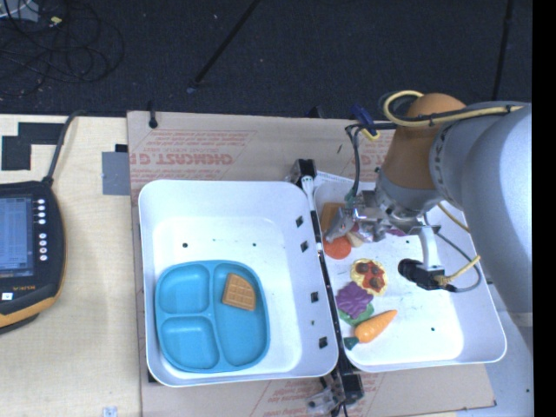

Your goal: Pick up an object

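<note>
- Grey arm with an orange band (426,146): reaches in from the right, over the back of the right bin.
- Two-finger gripper (358,224): low over the right bin's back left corner, just above the red piece; whether it is spread or closed cannot be told from this angle, and nothing is seen between its tips.
- Right shallow white bin (469,341): holds four small toy foods in a loose column along its left side.
- Round red-orange toy piece (337,248): nearest the gripper, close to the bin's left wall.
- Small round yellow toy pizza with dark toppings (368,274): just in front of the red piece.
- Purple bunch-shaped toy (354,300): just beside and in front of the pizza.
- Orange toy carrot with a green top (373,327): lying tilted, nearest the front.
- Left shallow white bin (174,207): holds the plate.
- Blue three-compartment plastic plate (187,337): at the bin's front.
- Tan waffle-like square (239,292): in the plate's right-hand compartment.
- Black handheld control pendant with a screen (22,241): on the bench, well left of the bins.
</note>
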